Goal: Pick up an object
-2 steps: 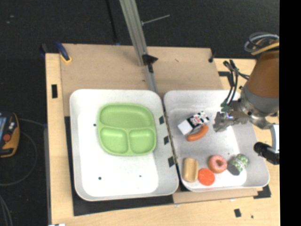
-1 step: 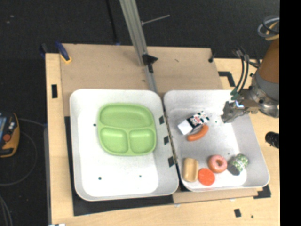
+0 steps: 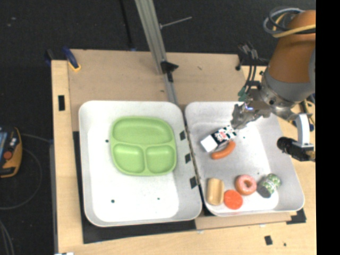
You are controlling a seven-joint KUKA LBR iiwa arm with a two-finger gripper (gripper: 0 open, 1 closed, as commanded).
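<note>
Two white bins on bench; right bin (image 3: pixel 276 137) with gripper (image 3: pixel 239 116) low over back half, finger spread impossible to tell, small black-and-white box (image 3: pixel 218 137) just below-left, apart, beside sausage (image 3: pixel 223 151)

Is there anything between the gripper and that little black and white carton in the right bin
Nothing visible. The gripper hangs just above and to the right of the carton, with bare bin floor between them. A hot dog touches the carton's far lower side.
</note>
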